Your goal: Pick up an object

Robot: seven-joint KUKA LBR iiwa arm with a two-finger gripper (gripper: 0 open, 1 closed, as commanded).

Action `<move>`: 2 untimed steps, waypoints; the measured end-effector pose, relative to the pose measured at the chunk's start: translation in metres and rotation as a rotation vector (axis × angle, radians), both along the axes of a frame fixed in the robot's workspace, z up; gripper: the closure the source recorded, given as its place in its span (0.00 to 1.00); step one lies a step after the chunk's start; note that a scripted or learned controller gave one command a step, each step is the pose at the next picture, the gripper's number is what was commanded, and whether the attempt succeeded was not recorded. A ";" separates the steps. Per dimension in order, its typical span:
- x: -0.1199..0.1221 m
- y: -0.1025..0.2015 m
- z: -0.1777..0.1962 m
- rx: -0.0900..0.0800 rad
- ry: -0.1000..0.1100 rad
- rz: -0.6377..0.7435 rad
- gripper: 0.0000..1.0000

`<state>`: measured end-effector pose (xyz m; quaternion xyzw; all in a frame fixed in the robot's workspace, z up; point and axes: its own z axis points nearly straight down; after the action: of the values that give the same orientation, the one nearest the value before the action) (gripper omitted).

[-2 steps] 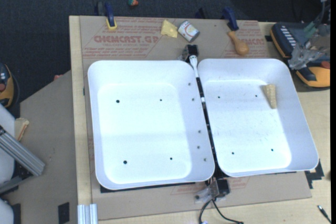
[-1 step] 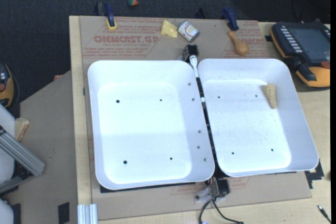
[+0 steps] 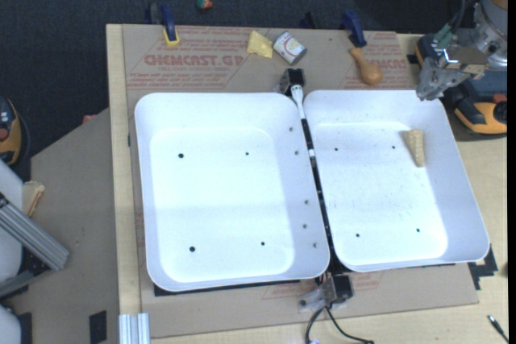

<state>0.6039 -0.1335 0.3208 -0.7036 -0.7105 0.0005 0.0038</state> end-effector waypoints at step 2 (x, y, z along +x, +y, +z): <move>-0.075 -0.042 0.029 -0.002 0.003 -0.014 1.00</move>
<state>0.5292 -0.1751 0.3500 -0.7085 -0.7057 0.0023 0.0042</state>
